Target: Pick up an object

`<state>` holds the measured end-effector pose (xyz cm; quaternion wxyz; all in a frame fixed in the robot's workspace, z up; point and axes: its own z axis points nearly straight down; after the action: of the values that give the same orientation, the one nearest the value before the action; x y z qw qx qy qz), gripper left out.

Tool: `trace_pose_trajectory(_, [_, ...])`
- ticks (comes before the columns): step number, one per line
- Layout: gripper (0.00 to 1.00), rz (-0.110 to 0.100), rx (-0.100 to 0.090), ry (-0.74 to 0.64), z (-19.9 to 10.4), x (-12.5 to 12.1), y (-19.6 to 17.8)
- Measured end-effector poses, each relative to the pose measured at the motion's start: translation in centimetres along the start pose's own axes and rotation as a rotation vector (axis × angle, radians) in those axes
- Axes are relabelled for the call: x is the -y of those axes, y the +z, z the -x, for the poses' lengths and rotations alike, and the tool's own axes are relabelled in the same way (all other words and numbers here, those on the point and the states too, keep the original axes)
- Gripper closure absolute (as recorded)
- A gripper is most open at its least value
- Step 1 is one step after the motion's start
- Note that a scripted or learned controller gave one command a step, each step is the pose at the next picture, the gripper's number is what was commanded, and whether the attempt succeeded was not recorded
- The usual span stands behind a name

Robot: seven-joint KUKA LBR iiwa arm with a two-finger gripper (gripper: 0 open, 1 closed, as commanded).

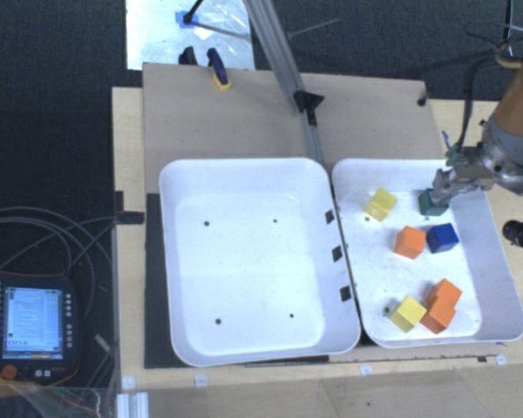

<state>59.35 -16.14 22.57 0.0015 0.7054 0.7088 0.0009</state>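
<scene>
Green block (432, 203) at right bin's (497, 259) far edge, directly under gripper (444, 190); jaw state impossible to tell. Apparently the grasp step: next calls for closing squarely, then lifting straight. Blue cube (442, 237) and orange cube (410, 242) near; yellow cube (380, 205) beside. Bin wall crowding approach.

The arm (514, 120) is running off the right edge, and its gripper (442, 190) is covering part of a green block (431, 204); whether the fingers are gripping that block is staying too small to tell
</scene>
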Motion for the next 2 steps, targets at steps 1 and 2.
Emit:
trace_pose_trajectory(1, [1.00, -0.001, -0.002, -0.005, -4.8, -0.9, 0.5])
trace_pose_trajectory(2, [1.00, 0.000, -0.003, -0.006, -10.1, -1.5, -0.8])
